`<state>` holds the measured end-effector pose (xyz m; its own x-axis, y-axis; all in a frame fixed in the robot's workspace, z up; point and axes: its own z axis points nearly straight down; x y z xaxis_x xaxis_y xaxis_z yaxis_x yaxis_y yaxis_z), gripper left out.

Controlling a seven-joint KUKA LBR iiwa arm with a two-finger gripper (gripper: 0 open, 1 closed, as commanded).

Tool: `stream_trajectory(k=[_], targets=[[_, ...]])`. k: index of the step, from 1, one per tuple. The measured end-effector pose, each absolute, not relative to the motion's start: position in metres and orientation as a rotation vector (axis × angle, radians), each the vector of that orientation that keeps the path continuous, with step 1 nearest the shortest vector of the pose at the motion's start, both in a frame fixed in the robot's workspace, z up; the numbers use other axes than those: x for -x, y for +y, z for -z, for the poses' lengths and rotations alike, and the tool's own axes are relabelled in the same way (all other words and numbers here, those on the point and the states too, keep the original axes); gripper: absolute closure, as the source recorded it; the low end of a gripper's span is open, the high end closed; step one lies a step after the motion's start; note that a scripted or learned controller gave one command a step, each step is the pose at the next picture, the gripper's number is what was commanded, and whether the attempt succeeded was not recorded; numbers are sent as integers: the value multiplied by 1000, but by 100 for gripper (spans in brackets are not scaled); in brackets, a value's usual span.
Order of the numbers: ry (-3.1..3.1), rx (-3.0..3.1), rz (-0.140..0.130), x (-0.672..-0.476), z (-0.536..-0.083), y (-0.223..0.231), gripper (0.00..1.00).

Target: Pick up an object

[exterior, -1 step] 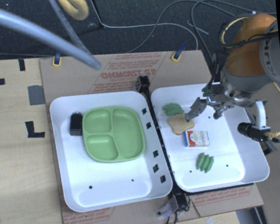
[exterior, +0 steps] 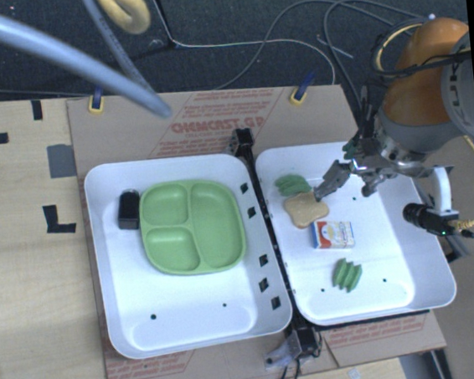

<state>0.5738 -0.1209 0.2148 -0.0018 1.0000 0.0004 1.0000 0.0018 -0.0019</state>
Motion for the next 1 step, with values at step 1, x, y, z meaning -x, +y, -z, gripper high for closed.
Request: stream_trajectory(k=[1], targets=[[-2219,2217,-7,-563,-164,-118,0]])
